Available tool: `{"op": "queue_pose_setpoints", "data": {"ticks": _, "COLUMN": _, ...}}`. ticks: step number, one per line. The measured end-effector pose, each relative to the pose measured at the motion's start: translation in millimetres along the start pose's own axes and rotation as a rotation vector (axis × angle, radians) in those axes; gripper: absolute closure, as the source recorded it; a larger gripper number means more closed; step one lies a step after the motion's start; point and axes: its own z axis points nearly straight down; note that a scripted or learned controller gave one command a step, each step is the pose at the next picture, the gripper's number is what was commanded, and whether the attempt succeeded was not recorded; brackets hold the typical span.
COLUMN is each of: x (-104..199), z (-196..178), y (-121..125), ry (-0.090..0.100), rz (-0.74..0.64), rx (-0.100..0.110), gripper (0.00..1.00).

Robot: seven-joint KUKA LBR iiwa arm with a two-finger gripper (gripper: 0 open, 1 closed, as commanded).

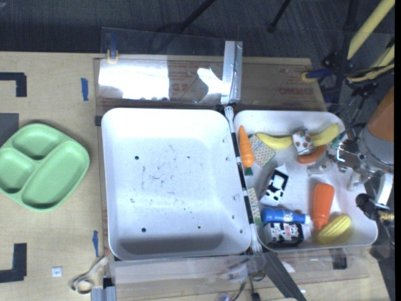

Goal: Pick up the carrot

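At the far left of the bench (50, 74) sits a green divided plate (41, 166) with three compartments, well apart from the bins. Next comes the left bin (119, 130) — a shallow white tray with faint scuffs and a few dark specks across its floor. Behind it stands a clear plastic panel (163, 74), catching glare along its lower part. Just right of the seam between the two trays, the carrot (245, 148) lies along the left wall of the right bin (369, 234), its orange body pointing toward the back and its green top toward the front. Beside it, further into that bin, a yellow banana (276, 141) curves across the back, and a small white die-like cube (302, 143) rests just right of it, near a second yellow banana-like piece (328, 133). Toward the middle is a black-and-white block (274, 187), and in front of it a blue bottle (283, 217) lies on its side above a dark printed pouch (286, 232). To the right, an orange bottle (322, 204) leans toward a yellow lemon-shaped fruit (334, 227) near the front corner. At the right edge the gripper (360, 168) hangs over the bin's right side — well apart from the carrot.
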Motion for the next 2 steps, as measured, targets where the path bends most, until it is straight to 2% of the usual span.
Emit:
{"op": "queue_pose_setpoints", "data": {"ticks": 1, "x": -7.2, "z": 38.1, "y": -46.4, "ry": 0.008, "rz": -0.106, "rx": -0.006, "gripper": 0.0}}
{"op": "queue_pose_setpoints", "data": {"ticks": 2, "x": -11.0, "z": 29.6, "y": -46.1, "ry": 0.0, "rz": -0.102, "rx": -0.009, "gripper": 1.0}}
